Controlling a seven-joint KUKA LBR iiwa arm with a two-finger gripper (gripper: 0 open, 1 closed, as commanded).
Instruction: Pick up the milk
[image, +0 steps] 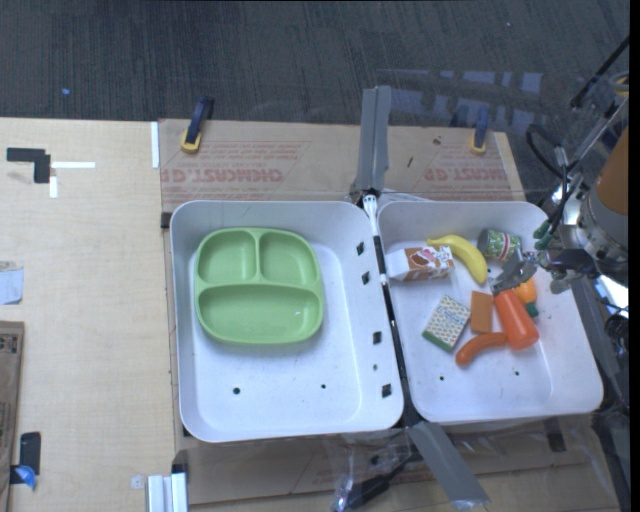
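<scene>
Left bin (200, 400) holds a green plate (260, 286); right bin's (570, 390) milk (419, 262) lies beside banana (463, 252); claw (524, 270) perhaps spread, cannot tell

We see a divided plate (260, 286) in the left bin (200, 400); the milk carton (420, 262) lies beside a banana (462, 253) by the right bin's (500, 400) far-left corner.

Green plate (260, 285), perhaps red-white milk (420, 262)
</scene>
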